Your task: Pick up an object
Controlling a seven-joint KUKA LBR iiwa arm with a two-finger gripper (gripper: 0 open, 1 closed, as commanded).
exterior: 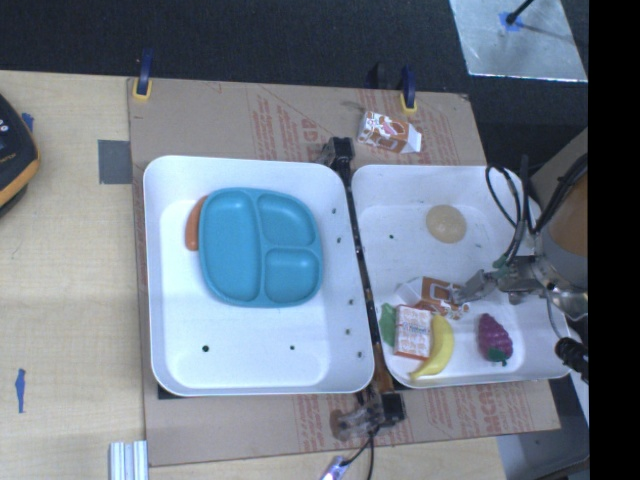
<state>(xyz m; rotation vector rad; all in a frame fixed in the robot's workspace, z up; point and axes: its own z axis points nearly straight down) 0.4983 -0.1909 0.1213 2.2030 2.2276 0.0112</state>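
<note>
The right bin holds a yellow banana, a bunch of purple grapes, a white-and-orange snack packet lying over a green item, a small orange-printed wrapper and a tan round disc. My gripper reaches in from the right, low over the bin's right half. It sits just right of the wrapper and up-left of the grapes. Nothing shows in its grasp.
The left bin carries a blue divided plate with an orange item poking out at its left edge. A loose snack packet lies on the cardboard behind the bins. Black cables loop over the right bin's far right corner.
</note>
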